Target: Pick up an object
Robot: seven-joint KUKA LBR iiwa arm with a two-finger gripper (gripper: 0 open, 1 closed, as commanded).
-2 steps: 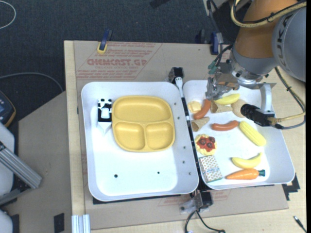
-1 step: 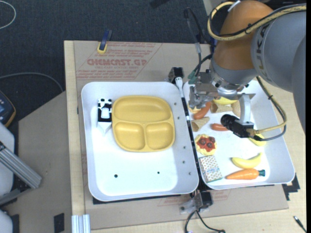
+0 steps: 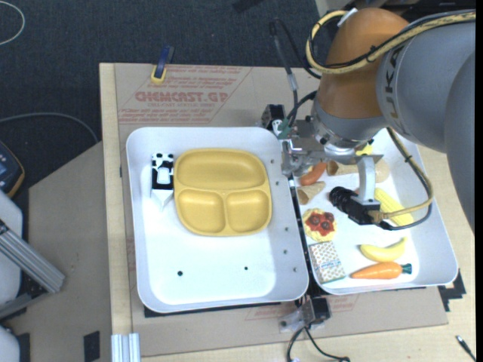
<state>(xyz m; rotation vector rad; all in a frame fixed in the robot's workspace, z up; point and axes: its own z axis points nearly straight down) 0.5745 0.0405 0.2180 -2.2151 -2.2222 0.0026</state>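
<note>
The grey arm (image 3: pixel 430 74) reaches in over the right bin (image 3: pixel 444 256), and the fingers (image 3: pixel 306 157) hang at that bin's inner edge, close to the wall it shares with the left bin (image 3: pixel 219 286). The wrist covers them from above, so I cannot tell whether they are open or closed, nor whether anything sits between them. An orange-red piece (image 3: pixel 313 174) lies just below the fingers in the view, very close to them; contact cannot be judged. A beige wedge (image 3: pixel 306 195) lies just beyond it. Further down from the fingers come a toy pizza slice (image 3: pixel 320 223) and then a patterned square packet (image 3: pixel 327 261). A banana (image 3: pixel 383 250) and a carrot (image 3: pixel 379 271) lie well apart from the fingers, toward the bin's near right corner. To the view's left of the fingers, across the shared wall, a yellow divided plate (image 3: pixel 223 190) rests in the left bin, with a small black-and-white thing (image 3: pixel 162 172) beside its far edge. Both bins stand on a tan surface (image 3: pixel 113 202)
</note>
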